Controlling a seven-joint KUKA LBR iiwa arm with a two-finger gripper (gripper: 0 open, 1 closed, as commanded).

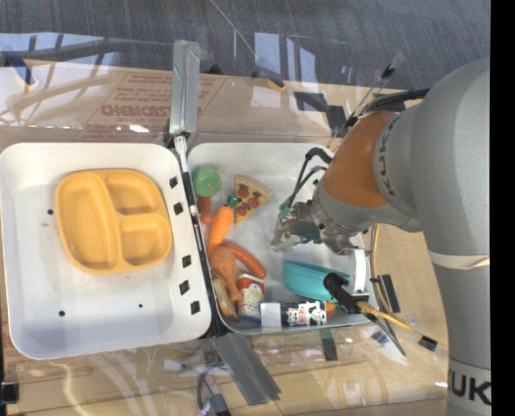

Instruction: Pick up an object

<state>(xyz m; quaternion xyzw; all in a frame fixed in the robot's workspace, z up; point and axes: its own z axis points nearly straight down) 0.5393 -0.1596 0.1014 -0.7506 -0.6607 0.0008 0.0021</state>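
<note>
I see the counter [93, 111], a tan surface with red lettering and glare streaks. Two shallow white bins sit on it side by side, touching: the left bin [23, 258] and the right bin [283, 159].

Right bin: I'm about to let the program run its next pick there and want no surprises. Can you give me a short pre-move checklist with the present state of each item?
1. Pincer over the right bin: ok, it hangs above the bin floor near the middle.
2. Pincer free of any object: cannot tell, the fingers are too blurred to read.
3. Objects within reach: ok, pizza slice, carrot and teal bowl lie close by.
4. Target lying apart from others: not ok for the carrot, which touches the clutter along the divider; the pizza slice lies freer.
5. Left bin: ok, the yellow tray sits away from the arm.
</note>
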